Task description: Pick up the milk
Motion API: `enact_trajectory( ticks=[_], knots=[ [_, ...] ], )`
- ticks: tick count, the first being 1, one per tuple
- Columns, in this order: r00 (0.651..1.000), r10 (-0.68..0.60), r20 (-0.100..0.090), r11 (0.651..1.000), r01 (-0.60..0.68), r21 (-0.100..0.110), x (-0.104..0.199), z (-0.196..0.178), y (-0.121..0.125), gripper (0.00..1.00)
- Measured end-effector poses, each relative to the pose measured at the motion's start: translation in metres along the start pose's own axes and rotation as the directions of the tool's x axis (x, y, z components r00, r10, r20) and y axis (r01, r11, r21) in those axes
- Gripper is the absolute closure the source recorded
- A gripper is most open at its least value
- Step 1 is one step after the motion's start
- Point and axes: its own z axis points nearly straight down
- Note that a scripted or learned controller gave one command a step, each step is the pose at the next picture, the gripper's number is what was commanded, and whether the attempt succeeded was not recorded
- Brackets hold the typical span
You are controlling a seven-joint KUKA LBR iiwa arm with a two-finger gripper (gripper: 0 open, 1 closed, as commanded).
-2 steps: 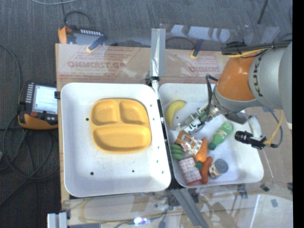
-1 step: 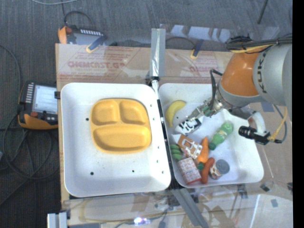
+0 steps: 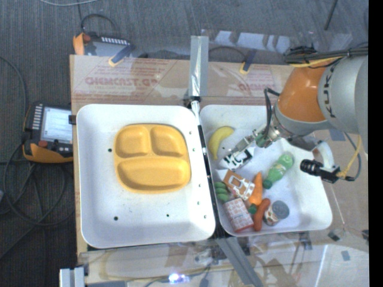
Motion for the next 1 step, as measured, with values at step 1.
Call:
enact_trajectory(
  ticks=[1],
  knots=[
    [0.983,-0.184,-0.026,0.983,0.184,0.009,0.0241,0.0152,-0.0037,0.0]
  ],
)
